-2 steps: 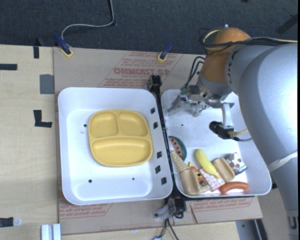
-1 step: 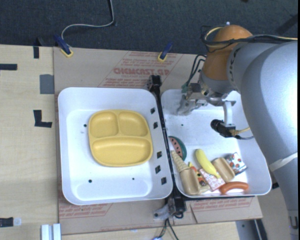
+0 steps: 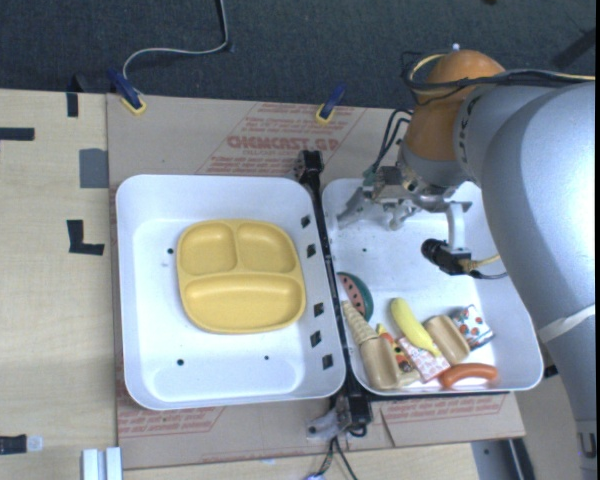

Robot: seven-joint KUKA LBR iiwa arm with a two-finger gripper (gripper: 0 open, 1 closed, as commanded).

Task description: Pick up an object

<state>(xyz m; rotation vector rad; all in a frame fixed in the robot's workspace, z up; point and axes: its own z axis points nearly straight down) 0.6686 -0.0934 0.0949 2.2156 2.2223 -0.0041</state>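
A: Status, pick task. Gripper (image 3: pixel 380 206) sits at approx 12 o'clock of the right bin (image 3: pixel 510 313), near its back wall, low over bare floor. Two fingers look spread apart, one pointing to 9 o'clock, the other down. Nothing between them. So: open, empty.

B: Where are the candidates?

A: All bunched at 6 o'clock of the right bin, along the front wall. Yellow banana (image 3: pixel 408 323) tilted, tan cylinder (image 3: pixel 447 337) just beside it at 3 o'clock, red ring-shaped piece (image 3: pixel 469 375) at the front rim, tan bottle-like item (image 3: pixel 373 353) w/ a ridged neck at 9 o'clock of the pile. Watermelon slice (image 3: pixel 355 291) up against the divider. Small patterned packet (image 3: pixel 473 323) at 3 o'clock of the cylinder. Several touch or overlap; can't tell exactly which.

B: Left bin?

A: Left bin (image 3: pixel 140 298) holds a yellow divided plate (image 3: pixel 242 275), approx centre. Flat, poor pick target imo.

B: Step?

A: Judgement: pre-grasp, no target reached yet. Gripper well apart from the pile.

B: Next move needs?

A: Travel toward 6 o'clock, then descend. Banana looks the least crowded; align fingers across its short axis. Risk: clutter, fingers may land on neighbours.
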